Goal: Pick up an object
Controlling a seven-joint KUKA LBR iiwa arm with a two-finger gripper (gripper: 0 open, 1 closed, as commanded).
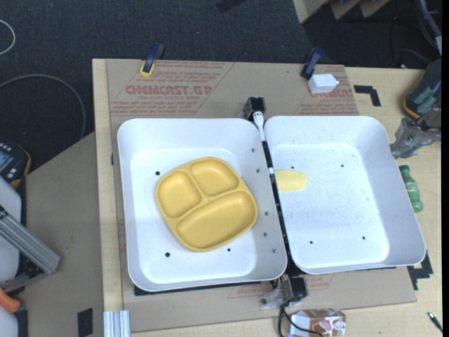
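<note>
Nearest the camera, along the bench's front edge, there's a cable and a small brown packet (324,323); nothing to grab there. Just behind, the left bin (133,209) holds a yellow divided plate (206,202), lying flat about mid-bin, three compartments up. The right bin (365,251) has one small yellow piece (290,180) sitting on the floor right beside the wall it shares with the left bin. A green thing (411,186) lies on the bench just outside the right bin's far-right rim.

The gripper (412,137) hangs up at the right edge, outside the right bin and well apart from both yellow items. Too blurry there, so I can't tell its state.

My take: go for the plate. Come down over a raised divider or the rim so there's something to pinch. The small piece hugs the wall, so there's a collision risk.
</note>
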